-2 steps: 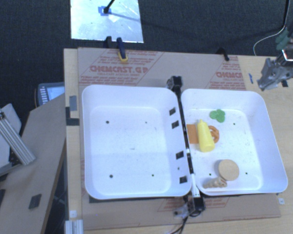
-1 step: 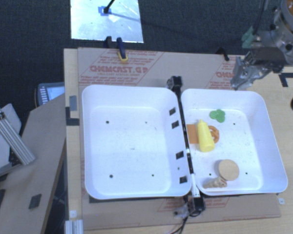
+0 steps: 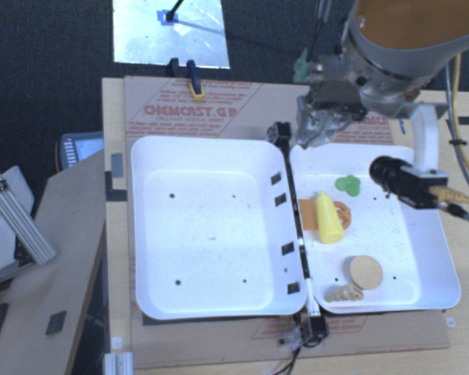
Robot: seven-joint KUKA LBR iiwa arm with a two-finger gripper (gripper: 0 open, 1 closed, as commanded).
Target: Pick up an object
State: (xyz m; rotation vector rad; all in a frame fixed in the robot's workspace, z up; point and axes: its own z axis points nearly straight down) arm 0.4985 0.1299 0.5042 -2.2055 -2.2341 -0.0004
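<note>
In the right bin (image 3: 434, 268), a handful of small things lie scattered on the white floor. A yellow bottle-shaped toy (image 3: 328, 218) lies near the bin's left wall, resting partly over a flat orange-brown piece (image 3: 309, 212) that pokes out on either side of it. Just above and to the right of these sits a small green object (image 3: 348, 183), apart from the yellow toy. Nearer the front of the bin, a round tan disc (image 3: 366, 271) lies flat, and a small pale beige lump (image 3: 345, 292) touches its lower left edge.

The left bin (image 3: 207, 225) stands beside the right one, the two joined along a black-clipped seam. Both rest on a cardboard sheet (image 3: 195, 109) printed with red lettering, laid over the tabletop (image 3: 113, 116).

The arm (image 3: 410, 26) reaches in from the upper right, its orange band large in the frame. The gripper (image 3: 316, 131) hangs above the back left corner of the right bin, well apart from every object there; whether it is spread or closed I cannot tell. A black cylindrical device (image 3: 402, 180) juts over the bin's right side.
</note>
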